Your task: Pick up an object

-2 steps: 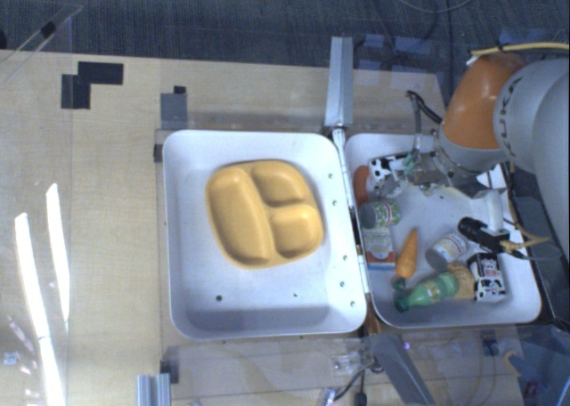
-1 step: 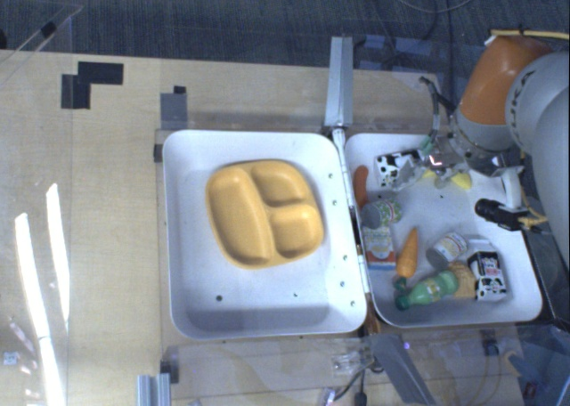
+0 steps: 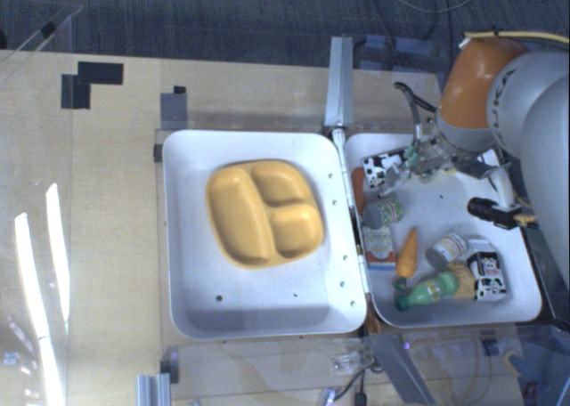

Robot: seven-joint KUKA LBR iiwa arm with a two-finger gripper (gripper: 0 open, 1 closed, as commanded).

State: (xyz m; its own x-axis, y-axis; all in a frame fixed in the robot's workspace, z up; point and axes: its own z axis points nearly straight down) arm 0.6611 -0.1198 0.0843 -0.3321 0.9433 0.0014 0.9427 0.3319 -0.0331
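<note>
My gripper (image 3: 403, 169) hangs low over the back left part of the right bin (image 3: 525, 306), reaching in from the right. Just to its left, at the tip, lies a small black-and-white cow-patterned object (image 3: 378, 166); whether they touch is unclear. Below it are a red item (image 3: 358, 189) against the bin's left wall, a green-labelled can (image 3: 384, 213) and a flat packet (image 3: 378, 244). Farther front lie an orange carrot (image 3: 407, 253), a green bottle (image 3: 427, 290), a silver can (image 3: 448, 248), a yellowish piece (image 3: 464, 281) and a cow-patterned cube (image 3: 486, 273).
The left bin (image 3: 187, 297) holds a yellow divided tray (image 3: 264, 212). A metal divider post (image 3: 338, 84) stands between the bins at the back. The grey arm with its orange band (image 3: 472, 84) covers the right bin's back right corner.
</note>
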